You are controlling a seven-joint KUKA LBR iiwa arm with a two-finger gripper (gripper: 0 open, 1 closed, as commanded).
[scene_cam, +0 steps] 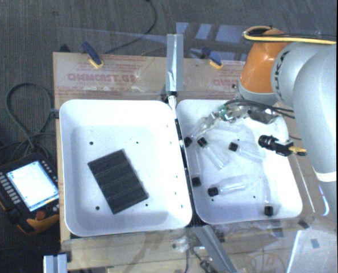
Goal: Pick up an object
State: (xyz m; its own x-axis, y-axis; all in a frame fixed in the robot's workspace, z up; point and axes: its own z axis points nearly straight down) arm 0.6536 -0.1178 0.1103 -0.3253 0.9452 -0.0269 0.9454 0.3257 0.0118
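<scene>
While the grey arm's two-finger gripper [232,114] hung low over the far part of the shallow white right bin [282,209], whether its jaws were apart could not be told. Clear plastic tubes with black caps [228,185] lay scattered there. A dark ribbed rectangular pad [117,181] lay in the left bin [78,118].

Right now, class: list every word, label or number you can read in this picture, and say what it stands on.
Pink lettering on the wooden board behind the bins: too faint to read.
Dark letters on the arm beside its orange band: cut off, unreadable.
Handheld screen: too small to read.
</scene>
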